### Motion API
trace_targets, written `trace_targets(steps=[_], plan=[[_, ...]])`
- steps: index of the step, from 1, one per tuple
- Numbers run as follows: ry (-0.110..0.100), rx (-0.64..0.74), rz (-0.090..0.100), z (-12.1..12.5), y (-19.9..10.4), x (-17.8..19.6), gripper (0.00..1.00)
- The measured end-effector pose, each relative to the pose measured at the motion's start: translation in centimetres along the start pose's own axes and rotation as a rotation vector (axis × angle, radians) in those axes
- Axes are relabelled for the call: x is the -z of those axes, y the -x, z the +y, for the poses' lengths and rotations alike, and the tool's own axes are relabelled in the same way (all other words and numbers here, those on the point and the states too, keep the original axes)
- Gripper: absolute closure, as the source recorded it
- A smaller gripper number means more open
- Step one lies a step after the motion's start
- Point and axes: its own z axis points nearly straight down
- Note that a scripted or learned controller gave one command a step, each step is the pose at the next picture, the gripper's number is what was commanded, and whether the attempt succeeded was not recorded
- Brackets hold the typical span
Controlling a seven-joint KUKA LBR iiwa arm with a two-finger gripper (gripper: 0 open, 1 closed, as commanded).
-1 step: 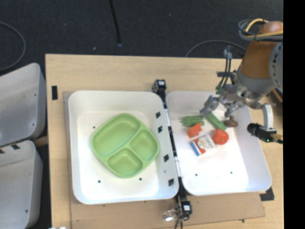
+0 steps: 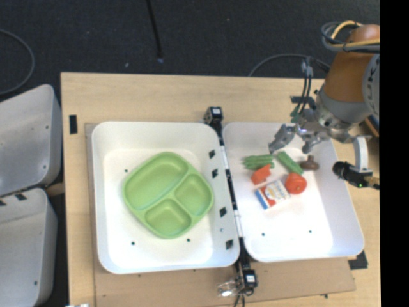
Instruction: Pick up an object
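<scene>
Green bean pod [image 2: 257,162] long axis left-right.

Lime-green tray [image 2: 167,194], white bins [image 2: 115,248], orange-red toys [image 2: 295,183], possibly brown lump [image 2: 310,164].

No lettering or number anywhere can be read.
</scene>
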Motion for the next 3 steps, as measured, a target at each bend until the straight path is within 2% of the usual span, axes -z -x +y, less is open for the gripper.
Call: trace_targets(steps=[2,3], plan=[[-0.001,-0.006,-0.001,0.5,0.3,-11.1,0.0],[0.003,-0.008,-0.002,0.6,0.4,-9.8,1.0]])
